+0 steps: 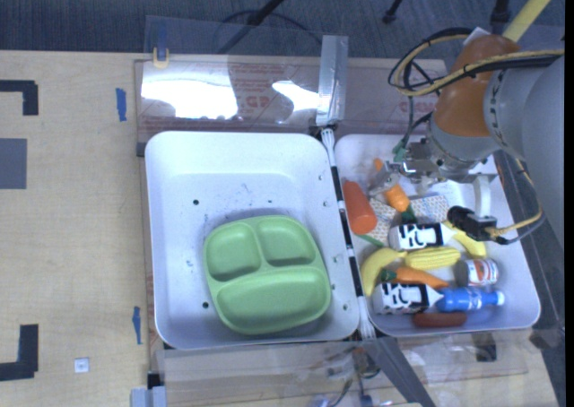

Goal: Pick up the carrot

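Clutter fills the right bin (525,302) nearest the camera: bottles, a banana (381,262), corn. Left bin (179,163) holds a green divided plate (266,275). The carrot (359,205) lies against the dividing wall. Farther back the hand (414,163) hovers; its grip cannot be judged.

Grey arm (529,114), orange band, seemingly yellow-black cables.

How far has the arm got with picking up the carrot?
Done: the gripper is over the right bin, near the clutter. In hand: nothing that can be seen. Left: the carrot lies by the bin's left wall, so grasping and lifting remain.
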Robot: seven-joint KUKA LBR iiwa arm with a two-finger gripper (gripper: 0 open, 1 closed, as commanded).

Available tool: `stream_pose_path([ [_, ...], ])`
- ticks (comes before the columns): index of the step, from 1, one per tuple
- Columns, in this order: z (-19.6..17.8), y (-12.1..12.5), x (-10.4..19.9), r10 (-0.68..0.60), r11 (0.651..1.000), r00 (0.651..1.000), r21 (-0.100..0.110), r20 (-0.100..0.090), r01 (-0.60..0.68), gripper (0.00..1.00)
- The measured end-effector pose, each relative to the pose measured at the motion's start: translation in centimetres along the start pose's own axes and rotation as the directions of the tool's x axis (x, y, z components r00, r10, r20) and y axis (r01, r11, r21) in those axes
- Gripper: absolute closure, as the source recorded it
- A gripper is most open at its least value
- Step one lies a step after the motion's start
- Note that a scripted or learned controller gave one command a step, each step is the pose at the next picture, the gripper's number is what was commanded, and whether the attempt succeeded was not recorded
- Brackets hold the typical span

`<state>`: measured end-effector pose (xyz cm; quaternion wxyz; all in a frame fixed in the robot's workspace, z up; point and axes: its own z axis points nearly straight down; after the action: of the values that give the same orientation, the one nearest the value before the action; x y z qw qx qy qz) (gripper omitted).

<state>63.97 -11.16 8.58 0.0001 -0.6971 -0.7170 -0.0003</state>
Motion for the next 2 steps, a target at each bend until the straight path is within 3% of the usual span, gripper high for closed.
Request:
stream_pose_path([
  [1, 0.0, 2.8, 0.8, 0.011, 1.000, 1.000, -0.003, 0.002, -0.011, 0.00],
  [2, -1.2, 2.9, 0.8, 0.009, 1.000, 1.000, -0.008, 0.002, -0.009, 1.00],
])
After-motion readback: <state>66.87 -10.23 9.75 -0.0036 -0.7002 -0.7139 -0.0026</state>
